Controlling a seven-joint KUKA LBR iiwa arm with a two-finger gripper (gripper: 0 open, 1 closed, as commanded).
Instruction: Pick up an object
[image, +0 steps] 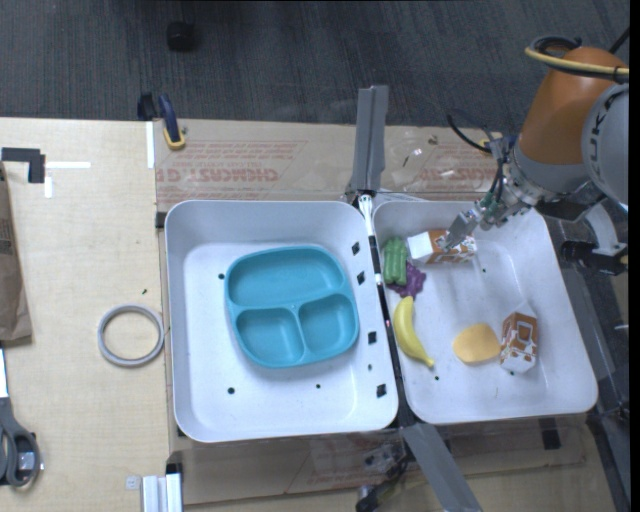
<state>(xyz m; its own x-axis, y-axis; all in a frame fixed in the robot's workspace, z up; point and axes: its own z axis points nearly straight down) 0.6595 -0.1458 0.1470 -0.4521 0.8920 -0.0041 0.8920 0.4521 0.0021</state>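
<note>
My gripper reaches down from the orange-banded arm into the far part of the right bin. Its tip sits right against a small orange and white carton near the bin's back left. Other items lie in the same bin: a green object with a purple piece beside it, a yellow banana, a flat yellow-orange round piece and a brown and white patterned box.
The left bin holds a blue divided plate. A grey metal post stands behind the divide between the bins. On the wooden bench at the left lie a tape ring and scissors.
</note>
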